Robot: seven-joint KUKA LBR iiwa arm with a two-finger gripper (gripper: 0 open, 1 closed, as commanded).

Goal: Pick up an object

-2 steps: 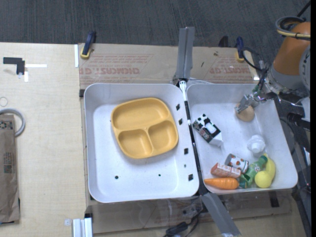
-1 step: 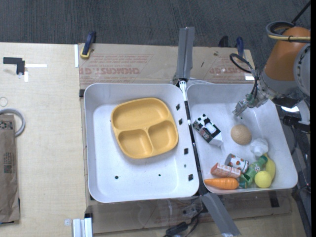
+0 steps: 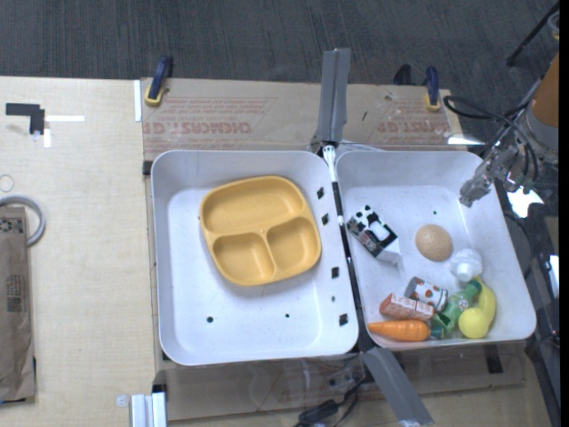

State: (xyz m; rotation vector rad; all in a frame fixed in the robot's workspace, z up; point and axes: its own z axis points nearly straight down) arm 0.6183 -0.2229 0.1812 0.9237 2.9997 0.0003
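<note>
The right bin (image 3: pixel 418 178) holds a tan egg-shaped object (image 3: pixel 434 242), a black-and-white toy (image 3: pixel 371 231), a white ball (image 3: pixel 466 264), a yellow lemon (image 3: pixel 476 320), an orange carrot (image 3: pixel 399 330), a red-and-white packet (image 3: pixel 407 307) and green pieces (image 3: pixel 455 308). My gripper (image 3: pixel 484 178) hangs over the bin's upper right corner, apart from all of these. Nothing is seen between its fingers.
A yellow three-part plate (image 3: pixel 260 229) lies in the left bin (image 3: pixel 178 265). A grey divider post (image 3: pixel 333 96) stands behind the bins. Blue clamps (image 3: pixel 160 78) hold cardboard at the back. A brown bag (image 3: pixel 13 301) lies at far left.
</note>
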